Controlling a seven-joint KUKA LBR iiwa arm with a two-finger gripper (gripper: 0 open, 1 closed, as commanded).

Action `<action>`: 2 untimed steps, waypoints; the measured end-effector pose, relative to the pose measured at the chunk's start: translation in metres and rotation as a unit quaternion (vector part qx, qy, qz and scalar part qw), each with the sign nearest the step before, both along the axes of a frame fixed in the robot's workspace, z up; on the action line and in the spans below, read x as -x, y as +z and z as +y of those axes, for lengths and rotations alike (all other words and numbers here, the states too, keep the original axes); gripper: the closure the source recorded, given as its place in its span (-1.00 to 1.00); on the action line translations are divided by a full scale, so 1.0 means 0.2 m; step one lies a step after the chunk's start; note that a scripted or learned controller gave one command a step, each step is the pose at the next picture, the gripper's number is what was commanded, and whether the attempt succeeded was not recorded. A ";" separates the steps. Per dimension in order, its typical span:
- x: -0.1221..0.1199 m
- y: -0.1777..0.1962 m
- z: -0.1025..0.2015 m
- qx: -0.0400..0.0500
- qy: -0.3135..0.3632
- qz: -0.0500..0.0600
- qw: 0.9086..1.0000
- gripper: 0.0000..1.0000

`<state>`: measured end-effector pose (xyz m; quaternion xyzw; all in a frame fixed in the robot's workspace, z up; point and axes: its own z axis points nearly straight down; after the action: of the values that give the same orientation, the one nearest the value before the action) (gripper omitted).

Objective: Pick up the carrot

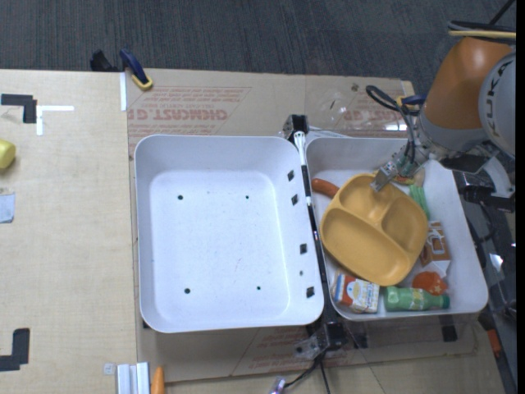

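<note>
The carrot (pixel 325 187) is a short orange piece lying near the far left corner of the right bin (pixel 469 245), partly hidden under the rim of a tilted yellow divided plate (pixel 375 230). My gripper (pixel 394 171) hangs over the far rim of that plate, to the right of the carrot and well apart from it. The grey arm with its orange band (pixel 459 84) reaches in from the right.
Under and around the plate lie a green bottle (pixel 415 300), a small carton (pixel 358 292), a red-orange item (pixel 429 282), a printed packet (pixel 435 243) and a green piece (pixel 419 197). The left bin (pixel 148 220) adjoins the right one. A yellow object (pixel 5 154) sits at the bench's left edge.
</note>
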<state>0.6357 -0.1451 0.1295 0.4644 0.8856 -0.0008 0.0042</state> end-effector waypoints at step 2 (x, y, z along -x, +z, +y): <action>0.02 -0.13 0.00 -0.002 -0.027 -0.004 1.000 -1.00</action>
<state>0.6317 -0.1446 0.1025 0.4882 0.8727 0.0022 0.0065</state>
